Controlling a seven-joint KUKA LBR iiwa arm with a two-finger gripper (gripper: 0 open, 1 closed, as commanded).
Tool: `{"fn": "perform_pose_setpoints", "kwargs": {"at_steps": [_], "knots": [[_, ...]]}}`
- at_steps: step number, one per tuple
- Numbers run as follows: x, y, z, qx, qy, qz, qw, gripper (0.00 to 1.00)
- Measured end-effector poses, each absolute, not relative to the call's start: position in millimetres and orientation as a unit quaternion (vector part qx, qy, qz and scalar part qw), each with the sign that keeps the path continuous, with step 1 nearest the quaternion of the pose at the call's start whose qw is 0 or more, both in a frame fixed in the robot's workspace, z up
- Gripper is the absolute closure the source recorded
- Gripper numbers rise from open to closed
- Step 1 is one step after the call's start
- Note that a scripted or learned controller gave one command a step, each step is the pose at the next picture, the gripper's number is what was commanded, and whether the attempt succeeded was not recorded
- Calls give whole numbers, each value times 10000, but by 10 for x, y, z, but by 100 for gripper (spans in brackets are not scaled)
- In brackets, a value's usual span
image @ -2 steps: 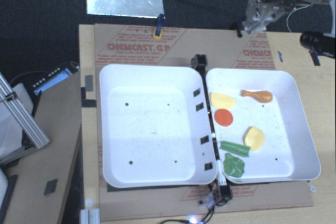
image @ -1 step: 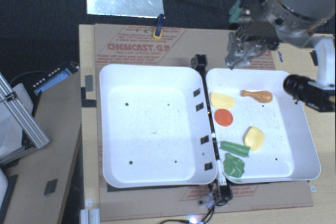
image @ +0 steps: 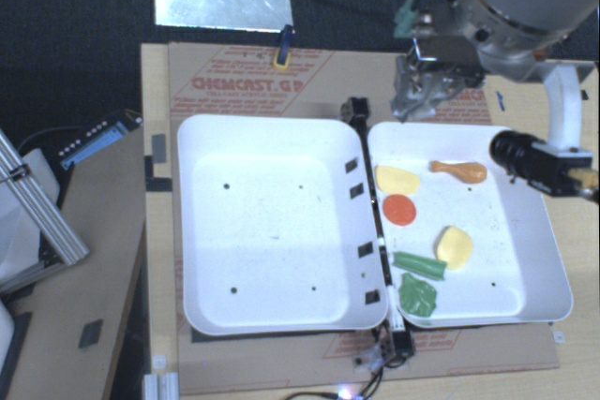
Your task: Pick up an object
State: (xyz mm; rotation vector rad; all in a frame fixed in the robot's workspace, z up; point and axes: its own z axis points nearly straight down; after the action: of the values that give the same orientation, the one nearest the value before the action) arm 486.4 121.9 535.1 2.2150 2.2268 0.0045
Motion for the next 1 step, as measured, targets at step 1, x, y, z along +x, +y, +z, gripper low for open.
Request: {"fn": "perform_pose_setpoints", "kwargs": {"at_steps": [1], "knots": [[4852, 2119, 4525, 7025, 7117, -24, -20, 100]]}}
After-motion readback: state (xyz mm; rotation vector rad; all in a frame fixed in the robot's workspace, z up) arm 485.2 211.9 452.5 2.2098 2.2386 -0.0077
